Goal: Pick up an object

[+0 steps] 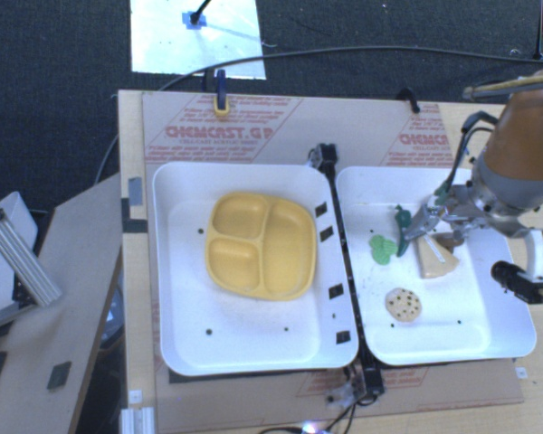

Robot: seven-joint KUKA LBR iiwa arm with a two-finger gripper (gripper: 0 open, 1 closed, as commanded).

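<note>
In the right bin [489, 333] lie a light green piece [382, 249], a dark green piece [403, 220], a tan wedge [434, 257] and a round speckled cookie [403, 305]. My gripper [420, 228] reaches in from the right and hangs low over the bin, its fingertips between the dark green piece and the tan wedge. It looks close to both; whether it touches either I cannot tell. The grey and orange arm [520, 156] covers the bin's upper right part.
The left bin [176, 269] holds a yellow divided plate [260, 245] in its middle. A black clip strip [335, 260] runs along the seam between the bins. A black fixture [522, 283] sits at the right bin's right rim.
</note>
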